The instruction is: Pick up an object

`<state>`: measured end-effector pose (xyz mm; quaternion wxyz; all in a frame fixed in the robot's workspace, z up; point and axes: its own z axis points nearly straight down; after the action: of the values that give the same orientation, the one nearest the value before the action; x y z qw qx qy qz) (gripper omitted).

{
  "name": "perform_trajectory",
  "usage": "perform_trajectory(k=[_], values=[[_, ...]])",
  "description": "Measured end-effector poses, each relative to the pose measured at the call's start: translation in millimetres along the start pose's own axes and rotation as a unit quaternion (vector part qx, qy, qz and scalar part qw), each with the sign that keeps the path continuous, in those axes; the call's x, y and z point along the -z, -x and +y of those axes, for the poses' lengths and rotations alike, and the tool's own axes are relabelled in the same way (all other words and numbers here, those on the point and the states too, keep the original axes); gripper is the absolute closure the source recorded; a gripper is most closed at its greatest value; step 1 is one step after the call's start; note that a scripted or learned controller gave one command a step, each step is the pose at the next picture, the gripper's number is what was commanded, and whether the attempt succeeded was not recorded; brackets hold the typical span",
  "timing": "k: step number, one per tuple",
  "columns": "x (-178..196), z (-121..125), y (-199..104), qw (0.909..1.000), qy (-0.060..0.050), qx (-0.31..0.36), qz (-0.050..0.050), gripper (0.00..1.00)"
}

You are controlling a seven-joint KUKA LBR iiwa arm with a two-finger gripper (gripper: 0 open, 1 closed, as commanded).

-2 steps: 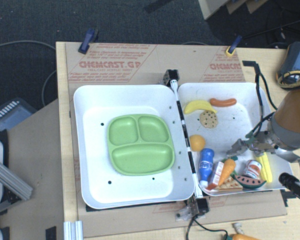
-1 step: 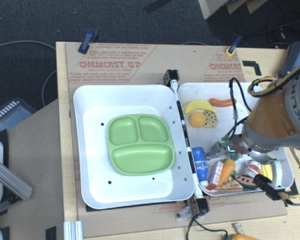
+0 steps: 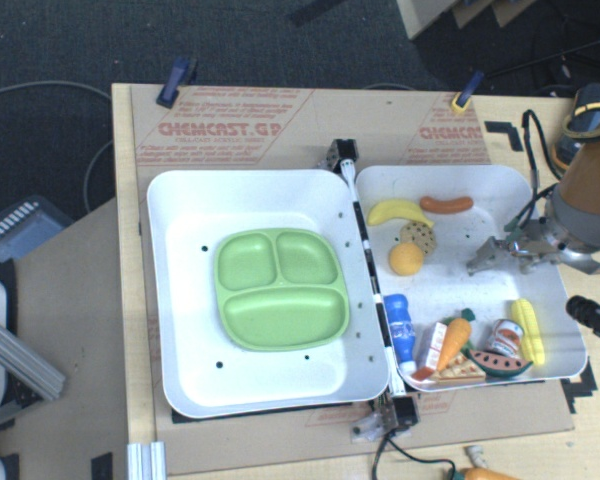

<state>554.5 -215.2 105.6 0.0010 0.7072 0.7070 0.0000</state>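
Overhead, a slanted camera looks down on a bench with two shallow white bins side by side. The left bin (image 3: 180, 268) holds a pale green divided plate (image 3: 282, 288) lying flat at its middle. The right bin (image 3: 450, 176) holds a scatter of toy food: a banana (image 3: 395, 211) and a sausage (image 3: 446, 205) near the far wall, a speckled cookie (image 3: 417, 235) with an orange fruit (image 3: 406, 259) just beside it, and a crowded near corner with a blue and white bottle (image 3: 398, 328), a carrot (image 3: 454, 338), a watermelon slice (image 3: 498, 360) and a corn cob (image 3: 527, 330). The grey arm reaches in from the right, and its gripper (image 3: 485, 258) hangs over bare bin floor in the middle of the right bin, well apart from the near-corner pile and a little way from the orange fruit. To pick something up well, the safer choice is probably a piece with free space around it, such as the orange fruit or the sausage, with the fingers straddling it squarely before closing; the packed corner risks nudging neighbours. The fingers look spread somewhat apart with nothing between them, though at this size and angle the gap is hard to judge. They do not appear to touch any object, and whether the tips reach the bin floor cannot be told.
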Motion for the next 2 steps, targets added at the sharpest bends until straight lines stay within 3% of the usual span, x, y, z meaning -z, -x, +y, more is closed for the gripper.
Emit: perform_trajectory(k=[1,2], values=[[71,113,-32,1.0,0.002,0.002,0.0,0.0],[1,65,-96,1.0,-0.002,0.001,0.001,0.0]])
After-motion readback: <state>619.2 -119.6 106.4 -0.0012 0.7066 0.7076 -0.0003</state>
